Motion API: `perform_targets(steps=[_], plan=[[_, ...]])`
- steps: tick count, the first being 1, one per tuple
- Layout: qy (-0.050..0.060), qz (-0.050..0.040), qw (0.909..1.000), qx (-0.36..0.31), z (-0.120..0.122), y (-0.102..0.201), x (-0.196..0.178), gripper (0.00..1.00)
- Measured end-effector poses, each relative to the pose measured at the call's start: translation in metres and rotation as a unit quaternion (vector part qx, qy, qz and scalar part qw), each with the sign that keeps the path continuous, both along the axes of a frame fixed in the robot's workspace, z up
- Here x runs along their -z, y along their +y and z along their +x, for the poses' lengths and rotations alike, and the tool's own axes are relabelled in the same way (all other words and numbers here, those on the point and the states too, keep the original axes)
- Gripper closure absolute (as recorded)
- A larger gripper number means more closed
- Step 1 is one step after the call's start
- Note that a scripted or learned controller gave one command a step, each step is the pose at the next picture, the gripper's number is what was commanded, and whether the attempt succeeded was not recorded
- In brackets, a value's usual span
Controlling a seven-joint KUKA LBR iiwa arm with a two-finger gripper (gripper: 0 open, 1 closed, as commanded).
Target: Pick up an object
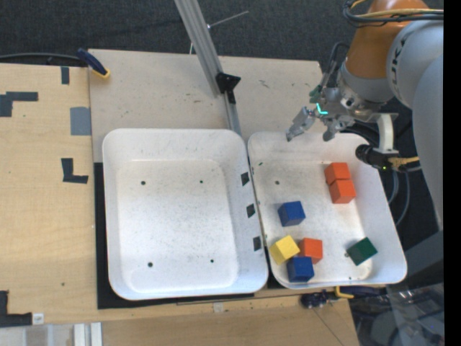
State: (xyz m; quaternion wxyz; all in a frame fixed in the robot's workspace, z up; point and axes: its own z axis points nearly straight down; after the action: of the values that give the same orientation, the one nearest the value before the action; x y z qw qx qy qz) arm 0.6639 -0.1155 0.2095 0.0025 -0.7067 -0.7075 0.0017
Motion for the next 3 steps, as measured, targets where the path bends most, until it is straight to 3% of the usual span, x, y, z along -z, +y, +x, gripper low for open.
perform_targets(steps=[1,3], plan=[[-0.002,-0.001,1.0,-0.001,0.001,0.0,-0.003,0.0],[0.001,-0.0009,1.0,-0.001,0.0,0.007,0.116,0.0]])
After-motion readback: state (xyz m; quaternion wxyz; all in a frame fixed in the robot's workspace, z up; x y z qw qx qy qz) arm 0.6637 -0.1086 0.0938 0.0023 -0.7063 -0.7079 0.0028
